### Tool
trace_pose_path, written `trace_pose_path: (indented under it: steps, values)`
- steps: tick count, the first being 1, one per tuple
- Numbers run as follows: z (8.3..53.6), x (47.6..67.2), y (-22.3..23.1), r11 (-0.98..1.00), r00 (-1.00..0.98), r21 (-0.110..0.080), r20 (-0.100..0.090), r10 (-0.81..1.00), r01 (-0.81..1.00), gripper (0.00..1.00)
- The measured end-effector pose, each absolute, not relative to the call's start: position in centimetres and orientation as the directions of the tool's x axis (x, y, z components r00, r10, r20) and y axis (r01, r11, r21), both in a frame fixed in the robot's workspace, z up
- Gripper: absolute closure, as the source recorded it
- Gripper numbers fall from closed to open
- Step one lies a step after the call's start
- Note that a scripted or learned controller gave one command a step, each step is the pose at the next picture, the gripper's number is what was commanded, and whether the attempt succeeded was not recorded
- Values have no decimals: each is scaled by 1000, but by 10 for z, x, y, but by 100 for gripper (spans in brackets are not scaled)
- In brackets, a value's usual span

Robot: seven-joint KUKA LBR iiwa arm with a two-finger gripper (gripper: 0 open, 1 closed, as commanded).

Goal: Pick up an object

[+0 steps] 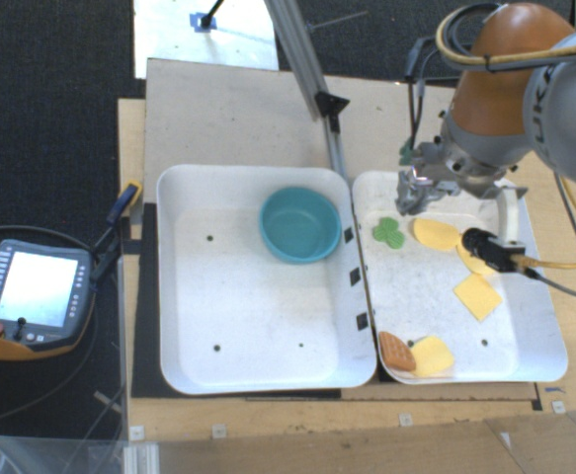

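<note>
Approach step: the gripper (413,197) hovers over the right bin (549,349), jaw state impossible to tell, nothing visibly held; next it must descend onto one target there—one green piece (388,232), four yellow pieces (436,233), one brown piece (396,352)—while the left bin (184,294) holds one teal bowl (299,224).

Scene is evenly lit from above, fairly bright, w/ no hard shadows. The white bins (258,363) are rendered near overexposed, so wall detail is washed out. Slight glare is seen on the pendant screen (36,286) at left and a soft highlight on the orange band (500,62). A pale, blown-out patch (204,18) is seen on the floor at top. Dark carpet (41,87) is left underexposed, w/ little texture. Overall sharpness is modest; small items are rendered soft. The arm at right looks slightly blurred.
</note>
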State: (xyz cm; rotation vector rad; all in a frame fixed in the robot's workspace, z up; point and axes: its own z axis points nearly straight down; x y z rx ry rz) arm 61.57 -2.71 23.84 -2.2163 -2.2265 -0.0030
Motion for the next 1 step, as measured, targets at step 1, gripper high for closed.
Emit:
trace_pose_path:
  steps: [1]
  values:
    - [244, 595, 28, 5, -5, 1, 1, 1000, 1000, 100]
